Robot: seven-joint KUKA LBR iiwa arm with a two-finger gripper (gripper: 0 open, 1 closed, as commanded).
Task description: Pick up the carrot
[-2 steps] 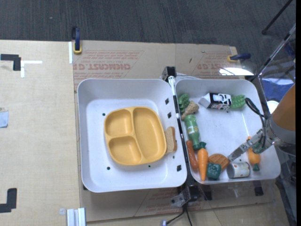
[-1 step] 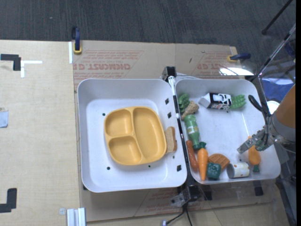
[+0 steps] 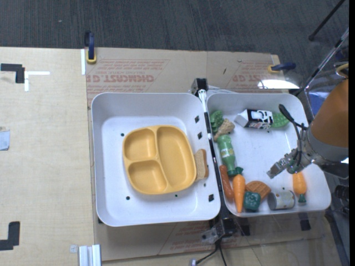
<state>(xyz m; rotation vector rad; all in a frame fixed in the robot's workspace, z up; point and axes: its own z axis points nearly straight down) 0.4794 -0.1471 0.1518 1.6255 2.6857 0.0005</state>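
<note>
2 shallow white bins sit side by side on the cardboard-covered bench. The left white bin (image 3: pixel 105 165) holds a yellow plastic plate with 3 compartments (image 3: pixel 159 159), and a tan slice of toy bread (image 3: pixel 201 164) leans just beside the plate's right edge.

The right white bin (image 3: pixel 260 143) holds the clutter. The orange toy carrot with a green top (image 3: pixel 238 190) lies near the bin's front left, its green end pointing away from the front wall and its tip toward that wall. A red-orange sausage-like piece (image 3: pixel 226 185) lies touching it on the left, a green plastic bottle (image 3: pixel 226 151) is just behind it, and a round brown cookie-like item (image 3: pixel 258 188) with a dark teal block (image 3: pixel 252 201) sits just to its right. Further right along the front wall rest a grey tin can on its side (image 3: pixel 281 199) and a second, smaller orange carrot-like piece (image 3: pixel 299 184). At the back are a leafy green piece (image 3: pixel 215 117), a beige lump (image 3: pixel 224 128), a black-and-white carton (image 3: pixel 257 118) and a green leaf-shaped item (image 3: pixel 280 121).

The grey arm's two-finger gripper (image 3: pixel 277 169) hangs over the right half of this bin, well apart from the carrot and near the smaller orange piece. Its jaws point left and pinch nothing, but whether they are spread or pressed together I cannot tell.
</note>
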